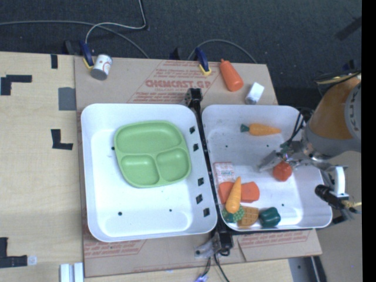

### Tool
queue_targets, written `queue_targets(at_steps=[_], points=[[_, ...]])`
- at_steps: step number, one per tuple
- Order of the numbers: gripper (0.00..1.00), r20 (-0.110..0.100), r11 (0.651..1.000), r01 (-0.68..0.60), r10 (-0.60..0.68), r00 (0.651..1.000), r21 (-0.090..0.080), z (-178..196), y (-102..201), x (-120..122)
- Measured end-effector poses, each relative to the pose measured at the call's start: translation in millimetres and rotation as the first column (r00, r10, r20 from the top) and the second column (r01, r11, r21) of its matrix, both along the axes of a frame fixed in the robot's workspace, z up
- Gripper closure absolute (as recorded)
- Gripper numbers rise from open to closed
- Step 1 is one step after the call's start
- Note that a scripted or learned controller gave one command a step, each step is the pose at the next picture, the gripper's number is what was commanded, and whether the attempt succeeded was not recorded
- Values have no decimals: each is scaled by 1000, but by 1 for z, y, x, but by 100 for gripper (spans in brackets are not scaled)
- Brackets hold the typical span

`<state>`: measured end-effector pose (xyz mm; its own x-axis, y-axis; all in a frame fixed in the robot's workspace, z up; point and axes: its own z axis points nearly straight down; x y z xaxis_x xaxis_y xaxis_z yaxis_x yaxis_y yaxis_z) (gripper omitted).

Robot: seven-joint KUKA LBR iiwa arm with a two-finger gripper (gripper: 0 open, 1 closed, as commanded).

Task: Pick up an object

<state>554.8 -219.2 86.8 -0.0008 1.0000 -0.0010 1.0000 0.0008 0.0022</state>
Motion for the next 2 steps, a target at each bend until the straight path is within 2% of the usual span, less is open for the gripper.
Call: queue_targets(at_steps=[1, 2], points=[[100, 4, 1000, -1, 1, 1000, -3, 11, -1, 1], [100, 5, 1000, -2, 2, 1000, 1, 1, 66, 32]])
